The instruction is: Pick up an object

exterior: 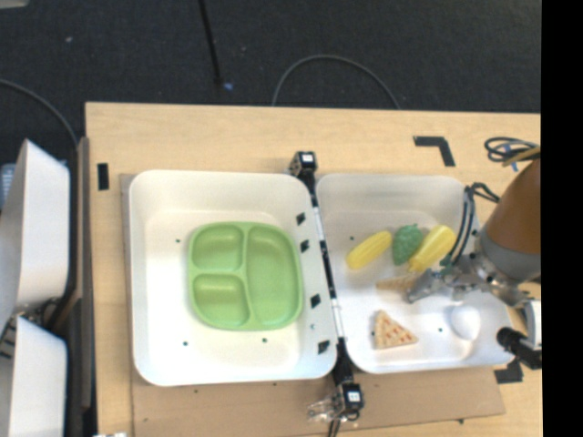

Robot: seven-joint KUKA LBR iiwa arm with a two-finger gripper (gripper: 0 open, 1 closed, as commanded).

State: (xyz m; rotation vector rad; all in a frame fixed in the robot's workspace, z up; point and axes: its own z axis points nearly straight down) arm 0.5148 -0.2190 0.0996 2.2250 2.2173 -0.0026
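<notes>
I reach in from the right over the right bin [392,189], my grey wrist and its orange band hanging above the bin's right side. My claw [426,287] sits low in the middle of that bin, pointing left, just below the cluster of toy food. Whether it is spread or pressed together I cannot tell, as the tips blur into a dark shape against the white floor, and I see nothing clearly held there. Just above my claw lie a yellow corn cob [369,249], a green broccoli piece [408,243] and a second yellow corn piece [434,247], set in a row, the broccoli touching the second corn. A small tan scrap [393,285] lies right at my claw's left end. Below it, well within the bin's lower half, a pizza slice [393,331] rests flat, apart from my claw. A white egg [465,322] lies near the bin's lower right, close under my wrist. The left bin [155,244] holds a green divided plate [245,275], lying flat in its middle, well apart from me.
</notes>
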